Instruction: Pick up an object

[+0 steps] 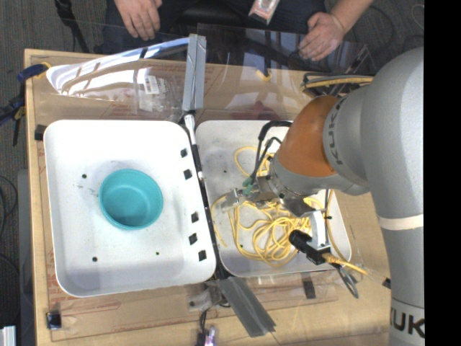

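A wooden bench (238, 92) carries two white bins, a person's hands (137, 9) resting past its far edge. The gripper (241, 195) is down in the right bin (216, 150), right over a tangled yellow cable (263, 229); whether it's spread or pinching can't be told. The arm (346, 143) blocks much of that bin. Left bin (72, 150): one teal bowl (131, 199), well apart.

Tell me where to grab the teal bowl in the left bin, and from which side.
Grip the teal bowl by its rim, coming straight down from above. It sits upright and open-topped on the floor of the left bin, with bare floor all around, so one jaw could go inside the wall and one outside.
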Robot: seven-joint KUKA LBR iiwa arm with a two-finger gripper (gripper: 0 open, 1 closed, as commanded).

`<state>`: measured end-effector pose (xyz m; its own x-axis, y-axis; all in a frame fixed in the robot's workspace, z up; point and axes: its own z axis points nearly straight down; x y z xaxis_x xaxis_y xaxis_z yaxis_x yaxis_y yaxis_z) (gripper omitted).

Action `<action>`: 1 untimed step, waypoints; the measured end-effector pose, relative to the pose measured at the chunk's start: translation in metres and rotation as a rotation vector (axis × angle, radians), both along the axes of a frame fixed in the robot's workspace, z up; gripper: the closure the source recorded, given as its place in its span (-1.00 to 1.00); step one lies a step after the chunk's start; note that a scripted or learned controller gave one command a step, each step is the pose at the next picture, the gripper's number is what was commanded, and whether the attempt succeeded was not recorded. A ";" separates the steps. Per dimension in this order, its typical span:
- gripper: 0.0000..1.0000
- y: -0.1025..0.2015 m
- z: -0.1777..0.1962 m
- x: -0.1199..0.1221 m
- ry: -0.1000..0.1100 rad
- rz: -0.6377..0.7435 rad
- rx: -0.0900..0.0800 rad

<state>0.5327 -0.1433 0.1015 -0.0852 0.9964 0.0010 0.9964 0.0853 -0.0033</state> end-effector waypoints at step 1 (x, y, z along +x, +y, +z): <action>-1.00 -0.024 -0.009 -0.018 -0.001 0.078 0.001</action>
<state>0.5152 -0.1671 0.0922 -0.1625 0.9867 0.0024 0.9867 0.1625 -0.0020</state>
